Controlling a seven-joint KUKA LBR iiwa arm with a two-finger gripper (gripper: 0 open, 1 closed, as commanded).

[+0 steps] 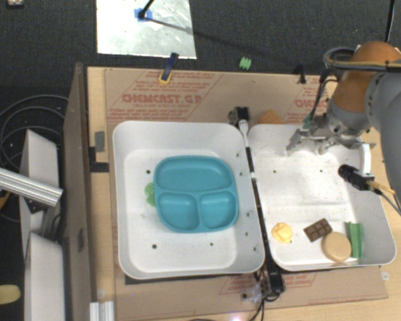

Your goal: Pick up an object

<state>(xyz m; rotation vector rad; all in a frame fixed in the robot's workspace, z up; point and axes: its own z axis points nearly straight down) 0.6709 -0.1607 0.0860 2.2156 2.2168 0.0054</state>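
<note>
Camera view puts my gripper [312, 141] over the far edge of the right bin [307, 179], hanging from the grey arm [381, 79] that comes in from the right. Whether it is open or closed I cannot tell from this slant; nothing visible sits in it.

Everything I could pick lies along the near side of that bin: a yellow lump [282, 232], a brown chocolate bar [317, 230], a tan round disc [336, 247] and a green stick [355, 239] against the near right wall. The left bin [130, 199] holds a blue divided tray [195, 192] with a green scrap [149, 192] peeking out at its left.

My judgement is that I am at the approach stage, well apart from any target. To do it well I would bring the gripper toward the near side, centre over one item before descending, and choose one with room around it. The yellow lump stands clear of its neighbours. The disc touches or nearly touches the stick, so I would avoid that pair.

If I go for the bar, its long axis runs diagonally, from near left to far right, so I would close across its short width. The stick runs near to far, parallel with the wall.
</note>
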